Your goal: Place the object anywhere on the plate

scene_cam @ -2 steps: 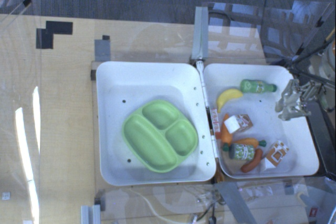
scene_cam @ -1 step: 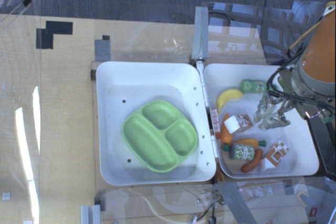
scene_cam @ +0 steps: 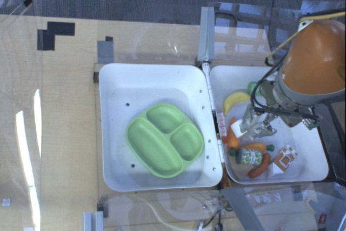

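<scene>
The wooden surface (scene_cam: 59, 132) carries two shallow white bins side by side. The left bin (scene_cam: 116, 89) holds a green plate (scene_cam: 165, 139) with three compartments, one long and two smaller, lying flat near the bin's middle and turned at a slant. Nothing lies on the plate.

The right bin (scene_cam: 311, 162) holds a heap of toy food. The arm (scene_cam: 316, 59) comes in from the right, its orange band bulking large over the bin's upper right part, with the grey wrist just below it. It leans down and to the left, so that the hand (scene_cam: 258, 126) hangs low over the bin's left half, pointing down into the heap. The metal fingers (scene_cam: 253, 123) look slightly apart, but whether they are released or clenched on something I cannot tell; no item is plainly seen between them.

A yellow banana (scene_cam: 235, 100) lies near the bin's upper left, just beside the hand. A small green item (scene_cam: 252, 87) peeps out above the banana, partly hidden by the arm. An orange carrot (scene_cam: 232, 137) lies to the lower left of the hand, against the bin's left wall. Below the hand, a small bottle with a green label (scene_cam: 248, 157) lies on its side. A red sausage (scene_cam: 259, 169) lies near the bin's front edge, just below the bottle. To its right stands a small brown and white box (scene_cam: 285, 157).
</scene>
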Motion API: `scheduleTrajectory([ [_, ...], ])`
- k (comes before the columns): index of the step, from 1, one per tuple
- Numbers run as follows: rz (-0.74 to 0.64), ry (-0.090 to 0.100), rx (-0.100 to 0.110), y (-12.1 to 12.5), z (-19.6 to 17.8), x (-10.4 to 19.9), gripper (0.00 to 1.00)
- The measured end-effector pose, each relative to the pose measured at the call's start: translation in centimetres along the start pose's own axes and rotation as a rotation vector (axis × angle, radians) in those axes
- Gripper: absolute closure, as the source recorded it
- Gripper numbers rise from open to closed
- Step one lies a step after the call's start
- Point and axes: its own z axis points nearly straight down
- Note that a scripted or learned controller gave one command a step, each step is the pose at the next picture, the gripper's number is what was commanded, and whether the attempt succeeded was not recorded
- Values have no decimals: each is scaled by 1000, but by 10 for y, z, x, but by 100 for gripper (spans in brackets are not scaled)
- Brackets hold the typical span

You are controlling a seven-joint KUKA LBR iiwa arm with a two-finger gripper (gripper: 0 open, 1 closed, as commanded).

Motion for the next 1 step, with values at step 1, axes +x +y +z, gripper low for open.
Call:
scheduleTrajectory([
  [1, 500, -11, 8, -83, -207, 45, 100],
])
